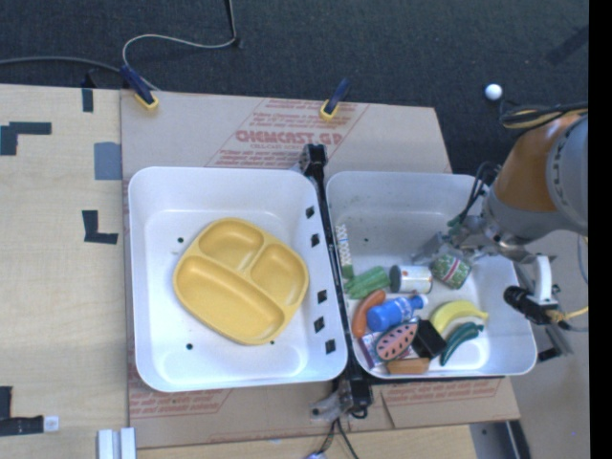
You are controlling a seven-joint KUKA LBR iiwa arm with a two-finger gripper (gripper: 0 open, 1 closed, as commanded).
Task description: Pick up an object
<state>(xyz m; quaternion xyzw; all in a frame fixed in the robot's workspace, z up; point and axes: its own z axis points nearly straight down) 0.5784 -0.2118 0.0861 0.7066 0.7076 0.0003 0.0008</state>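
Note:
My gripper (442,252) hangs low in the right bin (402,208), reaching in from the right on the grey and orange arm (535,185). It is just above a green can (455,272), possibly touching it. A small white bottle (413,278) lies left of the can. Below these lie a yellow banana (457,312), a dark green pepper (461,338), a blue bottle (392,312), an orange carrot (360,316) and a green packet (367,282).
A yellow divided plate (241,279) lies in the left bin (153,199). A black piece (426,338), a red slice (394,342) and an orange block (408,363) crowd the right bin's near edge. Cables and clamps run along the bench's far side.

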